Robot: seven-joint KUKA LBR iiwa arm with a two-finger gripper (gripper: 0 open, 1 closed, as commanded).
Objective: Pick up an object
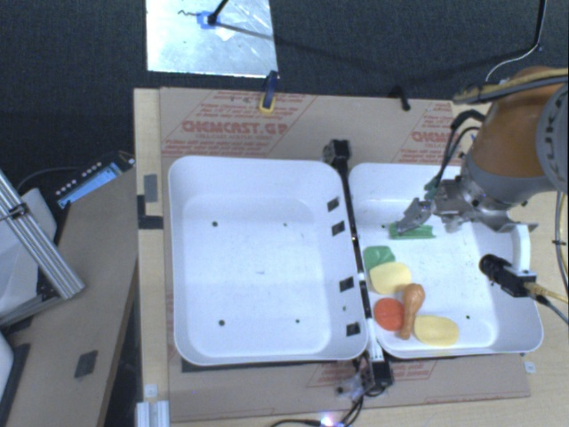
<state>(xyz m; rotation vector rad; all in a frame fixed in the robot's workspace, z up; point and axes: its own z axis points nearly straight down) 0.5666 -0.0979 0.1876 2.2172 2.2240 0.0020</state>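
My gripper (412,217) hangs low over the upper middle of the right bin (507,283), on the grey arm with its orange band (511,127) coming in from the right. A flat green piece (416,232) lies right under the gripper's tip, partly covered by it. Near the bin's left wall sits a cluster of toy foods: a green one (380,256), a pale yellow one (389,277), a red-orange round one (388,313), a brown drumstick (412,307) and a second yellow piece (436,330).
The left bin (258,256) stands beside the right one, with a black clip strip (351,247) along the shared wall. A black part of the arm (500,274) overhangs the right bin's right side. Cardboard (231,123) lies under both bins.
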